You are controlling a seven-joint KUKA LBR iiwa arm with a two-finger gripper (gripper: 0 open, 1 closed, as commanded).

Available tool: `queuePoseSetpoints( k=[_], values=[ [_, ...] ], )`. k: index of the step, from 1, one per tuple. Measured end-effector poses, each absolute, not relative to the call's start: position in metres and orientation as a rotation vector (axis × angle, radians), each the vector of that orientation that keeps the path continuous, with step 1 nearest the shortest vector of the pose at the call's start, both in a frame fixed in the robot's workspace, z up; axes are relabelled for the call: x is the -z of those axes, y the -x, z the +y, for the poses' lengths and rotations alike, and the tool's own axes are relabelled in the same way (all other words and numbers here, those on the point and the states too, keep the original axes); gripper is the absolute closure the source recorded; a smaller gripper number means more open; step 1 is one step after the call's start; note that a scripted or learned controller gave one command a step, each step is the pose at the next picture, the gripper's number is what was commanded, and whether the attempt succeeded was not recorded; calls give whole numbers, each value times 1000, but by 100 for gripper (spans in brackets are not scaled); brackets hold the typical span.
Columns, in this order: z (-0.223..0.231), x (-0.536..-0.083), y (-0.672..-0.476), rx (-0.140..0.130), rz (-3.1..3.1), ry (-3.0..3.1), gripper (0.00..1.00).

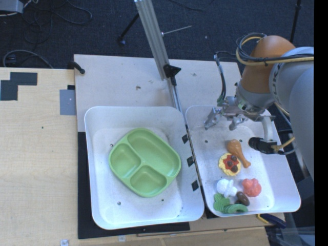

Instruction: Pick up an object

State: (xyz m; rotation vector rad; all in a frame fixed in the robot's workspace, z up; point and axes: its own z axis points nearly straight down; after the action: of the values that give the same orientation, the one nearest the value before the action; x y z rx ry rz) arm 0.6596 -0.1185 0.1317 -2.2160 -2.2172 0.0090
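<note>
Left bin (97,137): it holds a green plate (144,162) with three parts. The plate sits near the middle.
Right bin (287,188): it holds the toy food, all in the near half.
Chicken leg (238,151): it lies highest in the pile, closest to the gripper but not touching it.
Small tart (230,164): yellow with red and dark bits on top, just beside the chicken leg.
Red toy (251,187): it sits near the front right of the bin.
White toy (225,187): it lies next to a small brown piece (242,199).
Green toy (228,206): it lies at the front rim, and its shape is hard to make out.
Gripper (224,120): it is over the far end of the right bin, well apart from the food. Its two fingers are spread wide with nothing between them.
Arm (266,70): big and grey with an orange band, it covers the far right corner of the bin.
Metal pole (156,40): it slants over the bench behind the bins.
</note>
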Motion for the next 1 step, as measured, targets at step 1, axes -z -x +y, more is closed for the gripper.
queuePoseSetpoints(
  k=[1],
  values=[
    [-118, -89, -659, -5, -2221, 2219, 0]
  ],
)
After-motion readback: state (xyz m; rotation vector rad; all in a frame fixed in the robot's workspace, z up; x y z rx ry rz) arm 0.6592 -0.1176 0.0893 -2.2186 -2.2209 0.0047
